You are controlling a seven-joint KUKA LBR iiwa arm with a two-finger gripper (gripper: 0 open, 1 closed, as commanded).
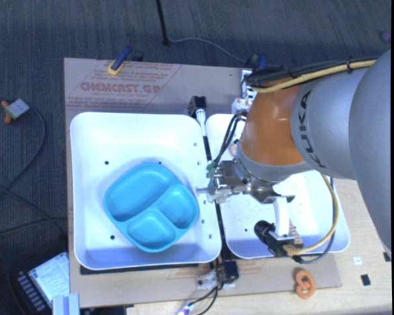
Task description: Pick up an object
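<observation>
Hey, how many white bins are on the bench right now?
2: the left bin holds the blue divided plate; the right bin lies partly under the arm.

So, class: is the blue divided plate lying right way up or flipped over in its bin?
Right way up. The blue divided plate in the left bin shows its three hollow compartments and raised rim facing the camera.

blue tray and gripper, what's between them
In the camera view, a bare strip of the left bin's white floor, then the rims where the two bins meet, lie between the blue tray and the gripper.
</observation>
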